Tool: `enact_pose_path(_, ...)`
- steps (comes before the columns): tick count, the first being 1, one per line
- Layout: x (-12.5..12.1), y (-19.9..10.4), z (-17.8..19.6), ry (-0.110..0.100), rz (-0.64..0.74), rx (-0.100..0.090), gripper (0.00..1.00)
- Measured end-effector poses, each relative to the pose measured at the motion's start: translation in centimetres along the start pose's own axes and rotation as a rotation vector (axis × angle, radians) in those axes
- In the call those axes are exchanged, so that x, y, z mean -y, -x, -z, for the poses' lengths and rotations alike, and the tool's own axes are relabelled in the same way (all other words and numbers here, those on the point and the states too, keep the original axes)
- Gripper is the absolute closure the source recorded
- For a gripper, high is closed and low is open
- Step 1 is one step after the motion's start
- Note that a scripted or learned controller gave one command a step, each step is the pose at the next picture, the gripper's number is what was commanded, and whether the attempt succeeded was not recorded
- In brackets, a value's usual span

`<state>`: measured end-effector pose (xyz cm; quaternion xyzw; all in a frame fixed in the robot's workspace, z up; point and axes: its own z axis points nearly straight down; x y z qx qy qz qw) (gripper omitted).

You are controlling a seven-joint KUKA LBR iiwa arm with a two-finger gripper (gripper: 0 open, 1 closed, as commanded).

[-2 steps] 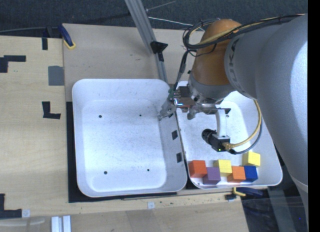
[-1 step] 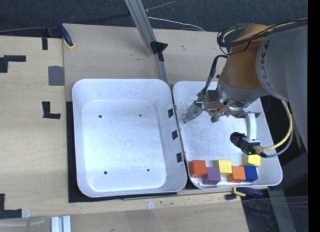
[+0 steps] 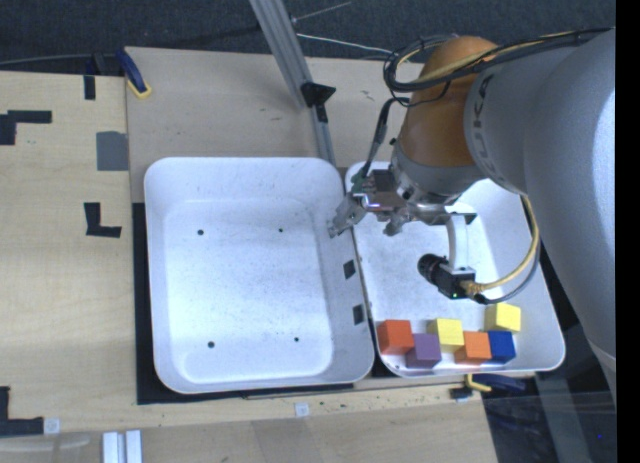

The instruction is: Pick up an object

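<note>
Several small blocks lie along the front edge of the right bin (image 3: pixel 553 349): an orange block (image 3: pixel 396 334), a purple block (image 3: pixel 427 349), a yellow block (image 3: pixel 449 331), a second orange block (image 3: pixel 477 346), a blue block (image 3: pixel 501 347) and another yellow block (image 3: pixel 507 316). My gripper (image 3: pixel 365 223) hangs over the back left corner of that bin, by the wall shared with the left bin. Its fingers look spread, with nothing between them. The blocks sit well in front of it, toward the lower right.
The left bin (image 3: pixel 240 271) lies beside the gripper's left finger. A slanted metal pole (image 3: pixel 280 31) with a black clip (image 3: pixel 318 94) rises behind the bins. A black connector and cable (image 3: pixel 440 273) hang off the wrist above the right bin's middle.
</note>
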<state>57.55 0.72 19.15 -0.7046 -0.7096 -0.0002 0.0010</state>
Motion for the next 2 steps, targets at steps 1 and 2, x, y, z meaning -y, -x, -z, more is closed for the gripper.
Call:
enact_pose_path(1, 2.6, -3.2, 0.0, -0.003, -0.003, 0.001, 0.0)
enact_pose_path(2, 3.6, -2.5, 0.0, -0.003, -0.006, 0.003, 0.0)
